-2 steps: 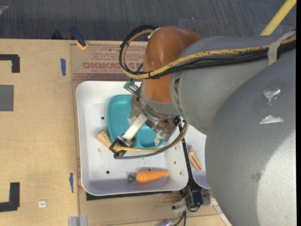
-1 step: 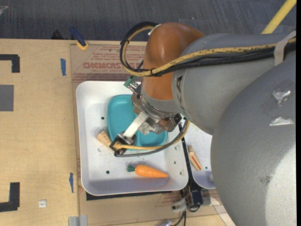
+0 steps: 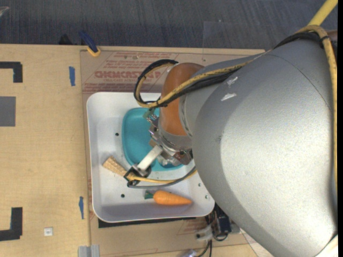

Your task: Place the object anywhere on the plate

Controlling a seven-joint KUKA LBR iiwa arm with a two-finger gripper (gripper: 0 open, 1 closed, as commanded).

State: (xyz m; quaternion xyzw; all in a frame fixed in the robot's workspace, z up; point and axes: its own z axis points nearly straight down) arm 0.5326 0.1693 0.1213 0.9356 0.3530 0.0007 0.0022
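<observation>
You have a white bin (image 3: 102, 143) on a tan desk (image 3: 43, 143) that is marked with black corner brackets and short strips of blue tape (image 3: 72, 75). Red print runs across the brown cardboard sheet (image 3: 123, 63). The plate (image 3: 134, 138) beside the dull grey end effector (image 3: 169, 153) is plain turquoise. Near the end effector lie a carrot (image 3: 172, 198), bright orange with a green tip, and a pale beige, speckled piece (image 3: 113, 166). Your arm (image 3: 268, 143) is grey and its band (image 3: 174, 108) is orange.
</observation>
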